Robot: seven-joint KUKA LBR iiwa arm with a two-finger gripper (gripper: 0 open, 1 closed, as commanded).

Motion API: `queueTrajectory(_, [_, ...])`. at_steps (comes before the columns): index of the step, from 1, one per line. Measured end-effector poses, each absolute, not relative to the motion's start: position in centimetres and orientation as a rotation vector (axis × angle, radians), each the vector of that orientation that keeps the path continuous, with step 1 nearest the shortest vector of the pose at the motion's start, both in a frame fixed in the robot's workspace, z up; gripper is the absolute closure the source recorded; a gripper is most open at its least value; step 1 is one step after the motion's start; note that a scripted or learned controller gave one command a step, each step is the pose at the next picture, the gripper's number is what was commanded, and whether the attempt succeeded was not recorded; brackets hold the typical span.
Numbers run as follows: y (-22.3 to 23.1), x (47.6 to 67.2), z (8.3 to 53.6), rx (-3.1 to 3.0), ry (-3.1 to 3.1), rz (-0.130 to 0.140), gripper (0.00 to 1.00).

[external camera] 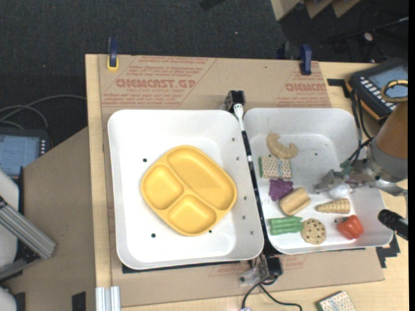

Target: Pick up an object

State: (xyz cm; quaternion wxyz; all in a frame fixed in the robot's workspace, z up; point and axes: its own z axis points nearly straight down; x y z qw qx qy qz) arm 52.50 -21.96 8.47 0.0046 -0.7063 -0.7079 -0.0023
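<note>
The right bin (305,114) holds several toy foods: a beige croissant (281,146), a patterned square cracker (277,168), purple grapes (280,189), a tan bread roll (294,201), a cream cone (334,206), a green bean pod (284,225), a spotted cookie (313,230) and a red pepper (350,227). My gripper (332,185) reaches in from the right and sits low in that bin. It is just above the cone and to the right of the roll. Nothing is visibly held in it.
The left bin (123,173) carries a yellow plate with three compartments (188,190). Two blue clamps (113,50) grip the board's far edge. A control pendant (382,89) lies at the far right, behind the arm (392,148).
</note>
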Motion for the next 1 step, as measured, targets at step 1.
queueTrajectory(1, [-16.32, 63.13, 8.57, -2.215, -2.237, -0.011, 0.0])
